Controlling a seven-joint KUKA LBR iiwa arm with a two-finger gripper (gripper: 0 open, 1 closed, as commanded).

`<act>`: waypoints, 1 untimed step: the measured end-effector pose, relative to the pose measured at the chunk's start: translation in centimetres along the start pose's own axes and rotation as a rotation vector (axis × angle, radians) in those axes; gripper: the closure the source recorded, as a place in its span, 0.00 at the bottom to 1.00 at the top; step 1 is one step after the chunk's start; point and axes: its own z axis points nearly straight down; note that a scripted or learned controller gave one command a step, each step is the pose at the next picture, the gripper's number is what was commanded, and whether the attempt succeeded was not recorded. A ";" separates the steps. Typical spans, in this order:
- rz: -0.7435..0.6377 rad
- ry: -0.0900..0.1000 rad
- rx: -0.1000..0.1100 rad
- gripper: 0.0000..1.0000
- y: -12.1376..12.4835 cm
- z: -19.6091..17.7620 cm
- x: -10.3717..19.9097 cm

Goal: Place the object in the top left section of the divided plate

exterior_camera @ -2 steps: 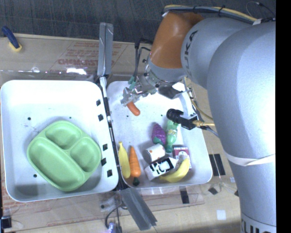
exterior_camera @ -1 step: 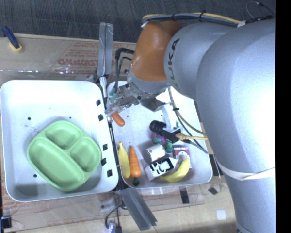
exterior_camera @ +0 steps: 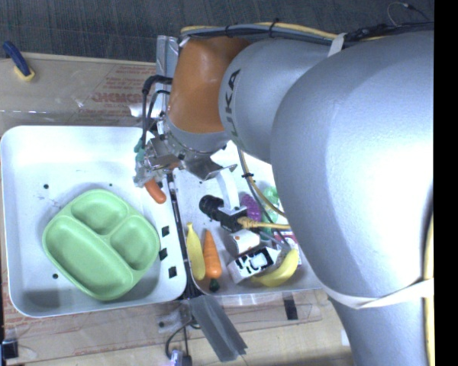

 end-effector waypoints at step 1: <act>0.001 0.000 0.000 0.00 0.0 0.0 -0.1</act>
